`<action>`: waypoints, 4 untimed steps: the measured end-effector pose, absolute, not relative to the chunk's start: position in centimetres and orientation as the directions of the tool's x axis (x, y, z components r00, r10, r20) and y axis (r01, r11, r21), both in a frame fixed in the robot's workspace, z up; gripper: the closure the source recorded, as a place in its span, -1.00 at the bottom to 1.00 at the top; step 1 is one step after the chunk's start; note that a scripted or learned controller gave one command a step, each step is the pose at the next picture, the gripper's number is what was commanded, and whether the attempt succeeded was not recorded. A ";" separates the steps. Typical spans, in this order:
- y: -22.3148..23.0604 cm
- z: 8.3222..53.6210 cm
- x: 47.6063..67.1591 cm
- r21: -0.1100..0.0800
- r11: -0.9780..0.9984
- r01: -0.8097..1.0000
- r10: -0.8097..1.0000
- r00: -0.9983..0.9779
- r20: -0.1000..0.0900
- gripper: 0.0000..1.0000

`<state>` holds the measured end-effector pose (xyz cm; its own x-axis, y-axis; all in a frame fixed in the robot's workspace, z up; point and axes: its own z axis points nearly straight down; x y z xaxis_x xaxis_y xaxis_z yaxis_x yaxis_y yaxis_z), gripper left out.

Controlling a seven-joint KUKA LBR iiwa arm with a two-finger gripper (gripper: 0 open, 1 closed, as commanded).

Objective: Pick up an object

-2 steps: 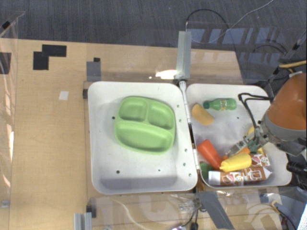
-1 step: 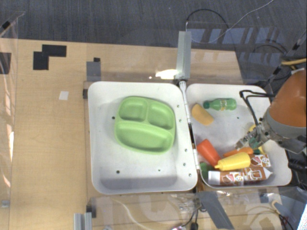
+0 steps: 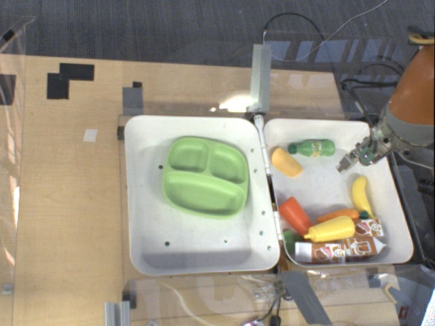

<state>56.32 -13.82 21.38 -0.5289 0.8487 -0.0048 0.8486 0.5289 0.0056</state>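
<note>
You see a wooden counter [image 3: 68, 182] on dark carpet [image 3: 170, 12]. The arm [image 3: 414, 100] hangs just above the banana [image 3: 361, 194], fingers [image 3: 360, 156] apart, holding nothing.

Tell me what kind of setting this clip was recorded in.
Likely a robotics lab bench, not a home: two white bins fixed side by side on a wooden table, toy food such as a banana, loose cables, and carpet flooring.

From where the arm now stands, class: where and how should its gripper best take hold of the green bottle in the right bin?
Probably across the middle of the green bottle, coming straight down. It lies flat on its side, long axis running left-right, apart from the yellow piece, so fingers closing across its narrow width have room on both sides.
</note>
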 end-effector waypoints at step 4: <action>-14.1 11.3 64.9 0.011 0.394 0.919 0.919 -0.394 -0.008 1.00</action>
<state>64.85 -14.07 11.29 -0.3936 0.9192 -0.0078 0.9192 0.3937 0.0110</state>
